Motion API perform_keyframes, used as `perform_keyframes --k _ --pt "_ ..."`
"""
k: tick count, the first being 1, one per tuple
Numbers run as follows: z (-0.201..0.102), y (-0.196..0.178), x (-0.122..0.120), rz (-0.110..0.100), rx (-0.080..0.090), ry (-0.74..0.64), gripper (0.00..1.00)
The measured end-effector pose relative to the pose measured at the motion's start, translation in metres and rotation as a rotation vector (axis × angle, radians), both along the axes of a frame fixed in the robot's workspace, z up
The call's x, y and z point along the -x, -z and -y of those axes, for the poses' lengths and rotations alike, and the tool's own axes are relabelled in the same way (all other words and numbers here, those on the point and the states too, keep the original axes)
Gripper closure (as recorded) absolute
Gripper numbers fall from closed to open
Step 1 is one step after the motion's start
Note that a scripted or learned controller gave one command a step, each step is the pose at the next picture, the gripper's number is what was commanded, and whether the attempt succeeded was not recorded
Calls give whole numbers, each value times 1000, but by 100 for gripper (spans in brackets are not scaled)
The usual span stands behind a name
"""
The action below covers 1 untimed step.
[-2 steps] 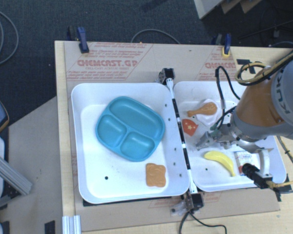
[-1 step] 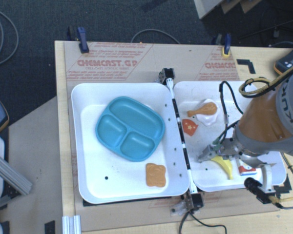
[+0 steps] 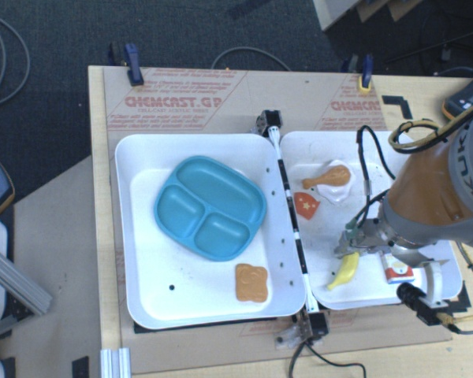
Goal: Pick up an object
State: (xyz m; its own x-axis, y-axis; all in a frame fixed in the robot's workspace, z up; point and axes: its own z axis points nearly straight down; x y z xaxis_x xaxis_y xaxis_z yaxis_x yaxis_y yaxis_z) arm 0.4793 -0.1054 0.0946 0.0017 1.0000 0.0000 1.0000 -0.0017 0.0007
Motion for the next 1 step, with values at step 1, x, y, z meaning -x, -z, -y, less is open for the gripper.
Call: perform_keyframes --k 1 --pt "-86 -95 -19 10 -4 -13 100"
